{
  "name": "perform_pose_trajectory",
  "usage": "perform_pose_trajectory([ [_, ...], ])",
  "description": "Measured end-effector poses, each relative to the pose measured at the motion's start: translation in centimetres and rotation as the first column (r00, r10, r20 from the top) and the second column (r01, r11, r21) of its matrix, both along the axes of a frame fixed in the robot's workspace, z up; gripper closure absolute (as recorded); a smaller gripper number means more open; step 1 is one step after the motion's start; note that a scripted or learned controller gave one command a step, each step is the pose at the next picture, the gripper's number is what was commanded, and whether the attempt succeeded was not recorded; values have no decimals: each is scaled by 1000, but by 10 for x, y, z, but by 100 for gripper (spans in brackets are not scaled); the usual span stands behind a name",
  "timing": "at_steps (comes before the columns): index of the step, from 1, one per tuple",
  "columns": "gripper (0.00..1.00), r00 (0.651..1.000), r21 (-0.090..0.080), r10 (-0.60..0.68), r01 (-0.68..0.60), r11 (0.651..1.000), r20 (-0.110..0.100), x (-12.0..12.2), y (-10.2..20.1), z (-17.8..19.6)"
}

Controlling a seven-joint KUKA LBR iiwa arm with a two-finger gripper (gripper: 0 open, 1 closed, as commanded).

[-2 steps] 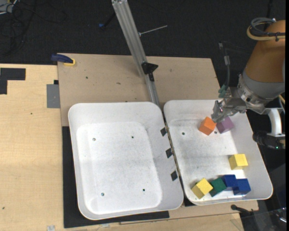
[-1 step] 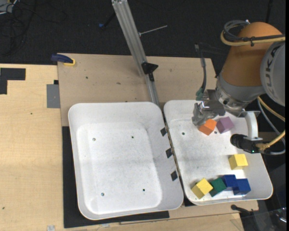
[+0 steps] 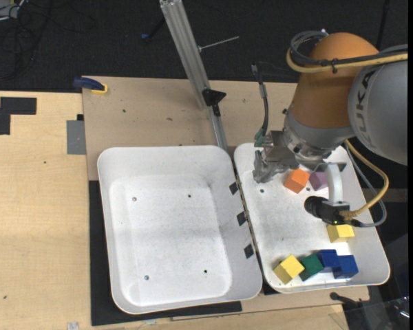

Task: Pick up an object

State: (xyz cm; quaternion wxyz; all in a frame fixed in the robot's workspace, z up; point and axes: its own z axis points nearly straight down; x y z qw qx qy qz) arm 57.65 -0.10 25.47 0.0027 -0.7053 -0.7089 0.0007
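Inside the right bin [image 3: 261, 253] lie orange [image 3: 297, 180], purple [image 3: 319, 179], yellow [image 3: 341, 232], green [image 3: 312, 265] and blue blocks [image 3: 337, 262]; the gripper [image 3: 263, 165] hangs above, its grip state unclear.

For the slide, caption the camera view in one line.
KUKA arm's gripper lowered into right bin near orange block; left bin alongside.

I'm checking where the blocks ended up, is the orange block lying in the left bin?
No, the orange block lies in the right bin, close beside the gripper, near a purple block.
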Motion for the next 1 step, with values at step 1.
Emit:
perform_pose_trajectory([
  [1,100,1000,-1,-1,1,1000,-1,4,56,-9],
])
